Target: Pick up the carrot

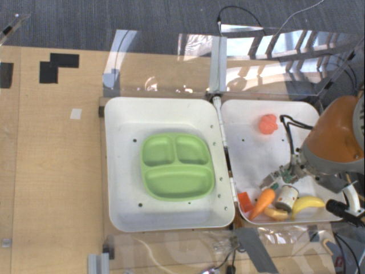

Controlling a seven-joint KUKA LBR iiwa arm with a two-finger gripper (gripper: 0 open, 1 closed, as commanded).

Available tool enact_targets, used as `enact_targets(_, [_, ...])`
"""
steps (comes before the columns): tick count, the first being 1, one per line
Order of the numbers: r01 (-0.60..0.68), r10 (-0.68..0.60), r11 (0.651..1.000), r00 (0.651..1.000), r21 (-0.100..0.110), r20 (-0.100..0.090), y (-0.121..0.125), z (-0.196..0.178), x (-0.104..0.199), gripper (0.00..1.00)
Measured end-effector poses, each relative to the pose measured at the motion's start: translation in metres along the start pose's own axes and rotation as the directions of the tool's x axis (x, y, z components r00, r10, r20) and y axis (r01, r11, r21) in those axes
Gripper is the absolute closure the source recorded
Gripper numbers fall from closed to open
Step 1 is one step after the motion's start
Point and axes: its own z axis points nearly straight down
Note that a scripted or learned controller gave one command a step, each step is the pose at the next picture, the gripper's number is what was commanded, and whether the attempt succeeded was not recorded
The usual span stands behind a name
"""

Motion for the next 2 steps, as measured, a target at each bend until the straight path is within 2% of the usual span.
enact_targets(1, [-0.016,0.016,1.0,1.0,0.008,0.004,0.009,0.011,0.03,0.0])
enact_targets(2, [-0.014,0.014,1.0,1.0,0.001,0.005,0.013,0.0,0.029,1.0])
